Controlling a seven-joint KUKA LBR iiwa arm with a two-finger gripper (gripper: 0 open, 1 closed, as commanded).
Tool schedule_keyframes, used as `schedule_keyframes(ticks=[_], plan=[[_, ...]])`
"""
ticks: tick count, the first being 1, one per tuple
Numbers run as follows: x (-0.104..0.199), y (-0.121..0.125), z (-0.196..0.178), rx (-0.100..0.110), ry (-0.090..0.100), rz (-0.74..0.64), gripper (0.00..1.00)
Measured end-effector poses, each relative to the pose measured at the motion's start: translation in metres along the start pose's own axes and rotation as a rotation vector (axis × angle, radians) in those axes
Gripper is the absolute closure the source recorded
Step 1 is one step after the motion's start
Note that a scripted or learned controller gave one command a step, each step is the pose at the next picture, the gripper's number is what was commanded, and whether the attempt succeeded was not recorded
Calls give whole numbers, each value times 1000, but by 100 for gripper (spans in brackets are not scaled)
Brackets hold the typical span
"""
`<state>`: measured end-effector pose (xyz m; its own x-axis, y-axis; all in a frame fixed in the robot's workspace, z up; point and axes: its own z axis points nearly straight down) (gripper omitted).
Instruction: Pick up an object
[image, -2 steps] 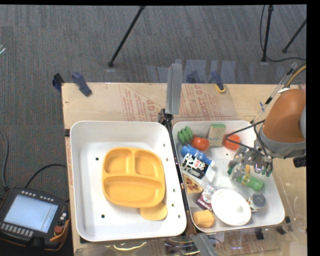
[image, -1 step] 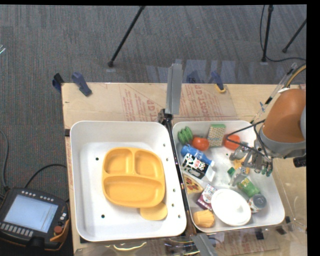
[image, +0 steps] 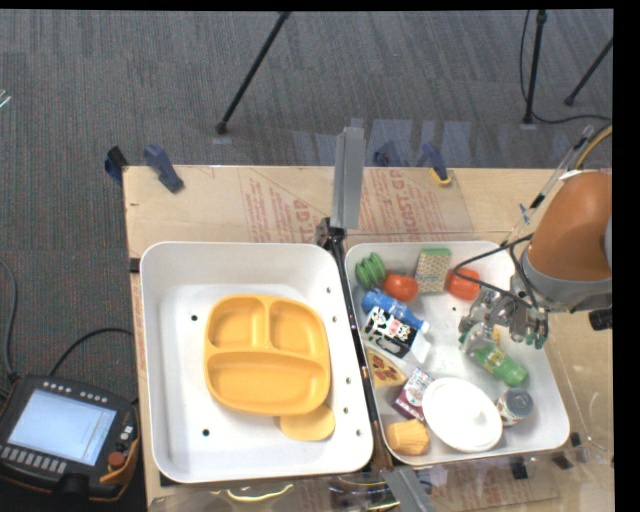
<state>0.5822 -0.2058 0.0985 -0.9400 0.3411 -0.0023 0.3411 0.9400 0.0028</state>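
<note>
Here we see the left bin (image: 160, 300) bearing a yellow divided plate (image: 268, 354) with a small yellow disc (image: 308, 425) tucked under its near edge. The right bin (image: 556, 400) is crowded. The arm (image: 572, 240) reaches in from the right, and its gripper (image: 503, 322) hangs low over the bin's right half; we cannot tell how it is set. Just below it lies a green bottle (image: 500, 364), close beside or touching the tool. Nearby we find a white plate (image: 461, 413), a blue-and-white milk carton (image: 392, 322), a small can (image: 517, 405), a tomato (image: 401, 287) and a green pepper (image: 371, 270).
</note>
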Motion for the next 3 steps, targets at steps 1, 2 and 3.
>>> schedule_keyframes(ticks=[1, 2, 3], plan=[[98, -30, 9, 0, -7, -5, 100], [55, 39, 11, 0, -1, 66, 100], [56, 38, 11, 1, 0, 68, 0]])
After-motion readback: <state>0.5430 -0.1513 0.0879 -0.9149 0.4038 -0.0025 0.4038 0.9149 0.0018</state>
